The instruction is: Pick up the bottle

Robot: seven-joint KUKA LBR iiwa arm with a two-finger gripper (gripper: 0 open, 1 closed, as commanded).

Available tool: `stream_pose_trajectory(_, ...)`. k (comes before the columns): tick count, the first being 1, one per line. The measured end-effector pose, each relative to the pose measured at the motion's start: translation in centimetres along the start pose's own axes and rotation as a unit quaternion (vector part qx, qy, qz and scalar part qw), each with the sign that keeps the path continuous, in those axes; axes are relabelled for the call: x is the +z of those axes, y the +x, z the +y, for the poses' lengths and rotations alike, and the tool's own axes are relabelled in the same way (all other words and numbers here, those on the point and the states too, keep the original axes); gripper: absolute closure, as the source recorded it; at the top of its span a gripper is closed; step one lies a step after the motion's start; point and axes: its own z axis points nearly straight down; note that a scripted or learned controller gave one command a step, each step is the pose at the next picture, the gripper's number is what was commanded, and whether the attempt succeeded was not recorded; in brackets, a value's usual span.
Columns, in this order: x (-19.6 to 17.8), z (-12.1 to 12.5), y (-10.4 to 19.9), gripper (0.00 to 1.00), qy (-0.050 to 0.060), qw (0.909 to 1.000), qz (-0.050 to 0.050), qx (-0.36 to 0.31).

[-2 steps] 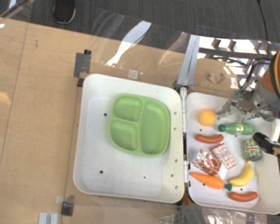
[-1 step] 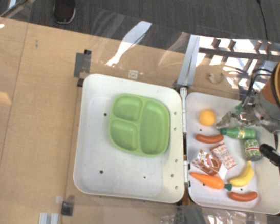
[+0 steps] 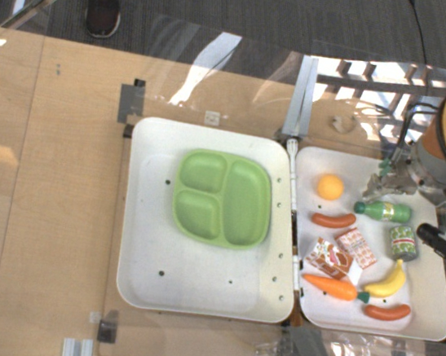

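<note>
Right bin (image 3: 432,330) | bottle (image 3: 383,210): green, white label, lying sideways

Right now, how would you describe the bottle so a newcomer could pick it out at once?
Look in the right-hand white bin, toward its far edge beside the arm's end effector. The bottle lies on its side there, above a sausage and right of the orange. It is the only green item with a white label and a cap.
</note>
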Motion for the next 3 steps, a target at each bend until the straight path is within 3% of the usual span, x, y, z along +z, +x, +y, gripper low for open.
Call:
stream_pose_trajectory(1, 0.0, 0.0, 0.0, 0.0, 0.0, 1.0, 0.0, 0.0)
stream_pose_trajectory(2, 1.4, -0.8, -0.2, 0.0, 0.006, 1.0, 0.003, -0.005)
stream_pose_trajectory(3, 0.0, -0.4, -0.2, 1.0, 0.0, 1.0, 0.001, -0.006)
